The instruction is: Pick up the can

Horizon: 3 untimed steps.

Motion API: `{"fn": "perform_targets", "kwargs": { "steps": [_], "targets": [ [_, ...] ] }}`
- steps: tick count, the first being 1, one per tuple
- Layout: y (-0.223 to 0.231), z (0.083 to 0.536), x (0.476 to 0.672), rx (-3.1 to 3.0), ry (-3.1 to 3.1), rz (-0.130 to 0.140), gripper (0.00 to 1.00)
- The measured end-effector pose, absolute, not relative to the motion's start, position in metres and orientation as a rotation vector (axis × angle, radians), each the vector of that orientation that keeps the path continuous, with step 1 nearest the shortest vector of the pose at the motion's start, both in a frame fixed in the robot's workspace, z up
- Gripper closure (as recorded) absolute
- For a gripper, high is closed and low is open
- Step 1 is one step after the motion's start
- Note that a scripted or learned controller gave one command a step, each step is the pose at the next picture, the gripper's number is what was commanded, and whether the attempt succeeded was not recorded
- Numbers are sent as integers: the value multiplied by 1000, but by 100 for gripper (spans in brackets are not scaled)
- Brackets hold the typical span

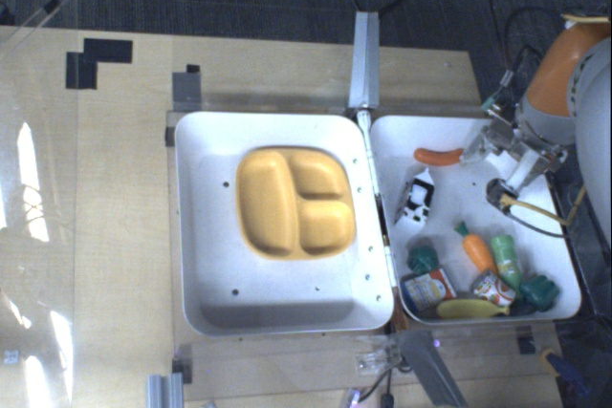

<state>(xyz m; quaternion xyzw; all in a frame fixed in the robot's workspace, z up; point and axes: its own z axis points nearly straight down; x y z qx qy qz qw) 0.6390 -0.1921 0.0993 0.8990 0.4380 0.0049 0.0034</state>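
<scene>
Gripper [483, 146] hovers beside sausage [437, 156], well apart from can [429, 286].

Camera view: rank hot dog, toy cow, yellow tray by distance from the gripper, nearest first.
1. Hot dog: just left of the gripper, top of the right bin.
2. Toy cow: lower left, same bin.
3. Yellow tray: farthest, in the left bin.
</scene>
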Motion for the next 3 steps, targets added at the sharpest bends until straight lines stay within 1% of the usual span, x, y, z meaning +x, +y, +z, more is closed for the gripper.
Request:
{"fn": "perform_targets", "kwargs": {
  "steps": [1,2,3],
  "targets": [
    [-193,86,650,2814,1389,6,0],
    [-191,99,652,2804,1398,13,100],
    [-191,99,652,2803,1400,13,0]
  ]
}}
